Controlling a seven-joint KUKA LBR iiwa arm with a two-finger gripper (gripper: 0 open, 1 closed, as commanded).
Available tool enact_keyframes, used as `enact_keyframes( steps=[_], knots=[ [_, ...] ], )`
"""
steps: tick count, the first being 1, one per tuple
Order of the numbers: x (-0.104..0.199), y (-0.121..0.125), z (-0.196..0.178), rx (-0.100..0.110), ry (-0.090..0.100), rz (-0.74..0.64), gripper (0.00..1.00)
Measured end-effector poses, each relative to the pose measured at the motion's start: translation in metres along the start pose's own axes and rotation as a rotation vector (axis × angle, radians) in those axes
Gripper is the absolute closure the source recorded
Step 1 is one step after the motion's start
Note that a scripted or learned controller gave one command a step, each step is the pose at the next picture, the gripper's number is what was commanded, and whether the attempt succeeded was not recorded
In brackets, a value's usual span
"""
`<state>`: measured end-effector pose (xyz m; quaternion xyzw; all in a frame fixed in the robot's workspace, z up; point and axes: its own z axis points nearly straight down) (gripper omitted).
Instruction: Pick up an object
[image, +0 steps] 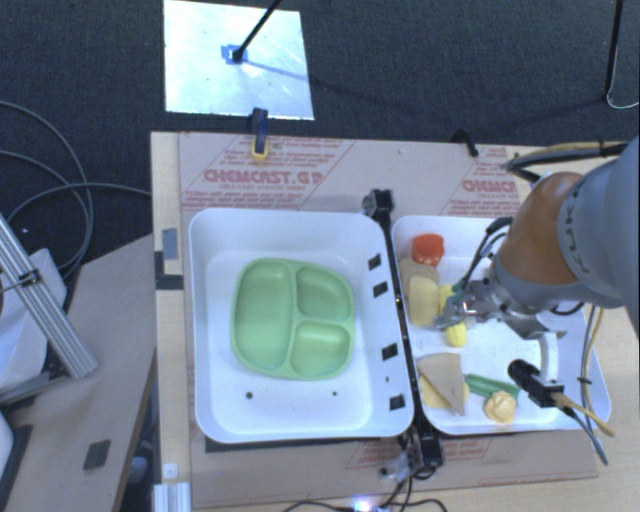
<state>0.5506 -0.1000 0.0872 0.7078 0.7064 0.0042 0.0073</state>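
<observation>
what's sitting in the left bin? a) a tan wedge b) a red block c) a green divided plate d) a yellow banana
c: the left bin holds a green divided plate with three compartments, while the red, yellow and tan items lie in the right bin.

Arm (570, 235) cut off by right edge. Its wrist hides much of right bin (590, 375), including far-right corner. Gripper (452, 310) fingertips too small to read. Small yellow item (456, 335) beneath it partly covered, kind unclear.
</observation>
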Motion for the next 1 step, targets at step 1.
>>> enact_keyframes(
  steps=[1],
  knots=[
    [0.0614, -0.0005, -0.1003, 0.010, 0.007, -0.012, 1.00]
  ],
)
